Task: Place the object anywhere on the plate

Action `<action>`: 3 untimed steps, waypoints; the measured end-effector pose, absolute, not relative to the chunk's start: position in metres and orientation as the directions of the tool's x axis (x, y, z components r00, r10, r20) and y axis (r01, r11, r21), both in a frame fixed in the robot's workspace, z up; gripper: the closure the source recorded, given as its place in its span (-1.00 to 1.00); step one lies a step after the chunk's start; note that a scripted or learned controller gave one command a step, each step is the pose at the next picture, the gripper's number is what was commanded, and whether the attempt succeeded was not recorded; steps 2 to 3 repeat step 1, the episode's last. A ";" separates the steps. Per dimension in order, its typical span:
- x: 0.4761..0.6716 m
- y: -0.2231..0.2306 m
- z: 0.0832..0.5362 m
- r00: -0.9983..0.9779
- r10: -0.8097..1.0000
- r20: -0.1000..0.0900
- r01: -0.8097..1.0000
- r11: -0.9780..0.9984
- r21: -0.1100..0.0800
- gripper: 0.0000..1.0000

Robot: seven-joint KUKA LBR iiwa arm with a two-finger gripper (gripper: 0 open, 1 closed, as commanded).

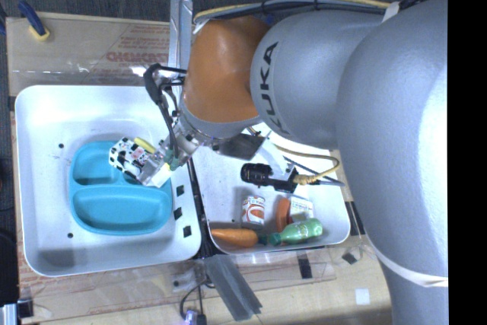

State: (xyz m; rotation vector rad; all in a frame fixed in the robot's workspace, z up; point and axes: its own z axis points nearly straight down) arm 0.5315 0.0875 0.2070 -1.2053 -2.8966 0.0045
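Overhead view of the desk (91, 42) with two white bins side by side. The left bin (38, 125) carries a blue divided plate (114, 213); the right bin (338, 221) carries a carrot (234, 237), a small can (253, 210), a green bottle (298, 231) and a few smaller items too crowded to name.

Stage of the task, as judged from this view: the carry appears largely done and the release is left. The arm (304, 80) reaches in from the right across the divider between the bins, and its pincer (157, 161) hangs over the right edge of the plate, at the plate's far compartment.

The object (131, 154), a small black-and-white patterned item with a yellow mark and a pale lower end, lies at the tip of the pincer, touching it on the left side and overlapping the plate's far right corner. It looks to sit between the fingers, with the jaws closed narrowly upon it, though the fingers are small and partly merged with the object here. Whether the object already rests on the plate surface or is held just above it cannot be told.

Left to do, by this reading: open the jaws so the object settles on the plate, then withdraw.
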 end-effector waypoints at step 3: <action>0.532 0.087 0.207 -0.704 0.710 0.002 0.710 0.704 -0.004 -1.00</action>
